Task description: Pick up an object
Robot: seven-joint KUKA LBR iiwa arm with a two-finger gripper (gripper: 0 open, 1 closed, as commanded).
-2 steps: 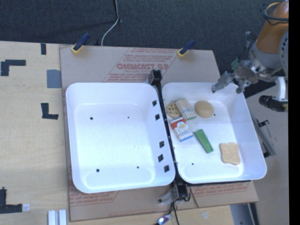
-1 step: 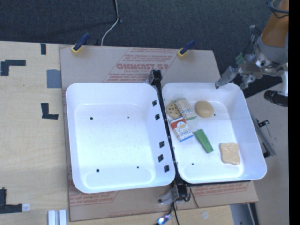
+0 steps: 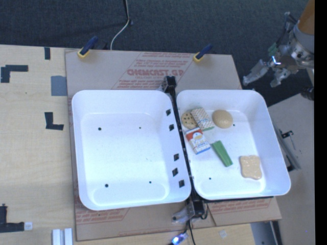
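The right bin (image 3: 271, 137) holds several small items: a round cookie (image 3: 188, 120), a patterned packet (image 3: 203, 119), a tan bun (image 3: 222, 118), a red and white box (image 3: 197, 140), a green block (image 3: 222, 153) and a pale toast-like slice (image 3: 251, 167). My gripper (image 3: 264, 73) hangs at the upper right, outside and above the right bin's far corner, well clear of all the items. Its fingers are spread apart with nothing between them.
The left bin (image 3: 82, 137) sits beside the right one, with a row of black clips (image 3: 176, 157) along the shared wall. Both bins rest on a cardboard sheet (image 3: 153, 70) held by two yellow-blue clamps (image 3: 88, 46). A cable (image 3: 122, 24) runs at the back.
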